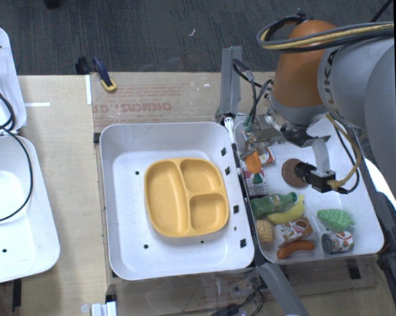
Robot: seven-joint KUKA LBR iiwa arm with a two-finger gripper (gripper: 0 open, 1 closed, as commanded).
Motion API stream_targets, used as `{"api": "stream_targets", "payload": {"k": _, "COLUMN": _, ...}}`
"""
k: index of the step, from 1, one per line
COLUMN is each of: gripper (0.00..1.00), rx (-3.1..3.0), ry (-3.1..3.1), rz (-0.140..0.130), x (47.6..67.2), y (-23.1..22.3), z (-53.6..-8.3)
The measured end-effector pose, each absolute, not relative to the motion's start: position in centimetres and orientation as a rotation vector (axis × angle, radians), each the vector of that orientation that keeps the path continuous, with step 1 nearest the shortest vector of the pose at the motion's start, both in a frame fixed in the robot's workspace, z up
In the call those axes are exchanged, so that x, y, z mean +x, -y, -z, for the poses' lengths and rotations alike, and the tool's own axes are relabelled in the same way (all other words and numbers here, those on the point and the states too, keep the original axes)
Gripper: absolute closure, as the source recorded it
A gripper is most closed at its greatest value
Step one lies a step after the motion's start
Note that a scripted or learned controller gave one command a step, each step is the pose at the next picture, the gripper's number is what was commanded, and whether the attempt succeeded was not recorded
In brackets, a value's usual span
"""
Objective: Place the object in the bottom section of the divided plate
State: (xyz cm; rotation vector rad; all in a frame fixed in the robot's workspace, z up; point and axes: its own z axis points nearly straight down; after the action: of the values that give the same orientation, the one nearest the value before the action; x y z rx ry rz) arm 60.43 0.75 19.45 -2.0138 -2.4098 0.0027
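Over the right-hand bin, the grey arm with its orange band is reaching in from the right, and its gripper is hanging low at the bin's upper-left corner. A small orange object is sitting right at the fingertips; whether it is clamped between them or merely lying beneath them, I cannot tell from where I am standing.

Left bin: holding one yellow divided plate, three sections, lying flat near the middle, nothing resting in any section.

Right bin, contents, lying crowded toward the near side:
- green bottle, on its side
- yellow banana, just beside the bottle
- corn cob, near the left wall
- red sausage, at the near edge
- green grapes
- small can, beside the grapes
- brown round disc, near the arm's black fitting

Dark cables are trailing from the wrist across the bin.
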Motion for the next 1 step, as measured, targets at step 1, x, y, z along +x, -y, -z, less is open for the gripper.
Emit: {"api": "stream_targets", "payload": {"k": 1, "gripper": 1.0, "rx": -2.035, "ry": 2.391, "rz": -0.006, "x": 57.47, "y": -8.49, "z": -19.05}}
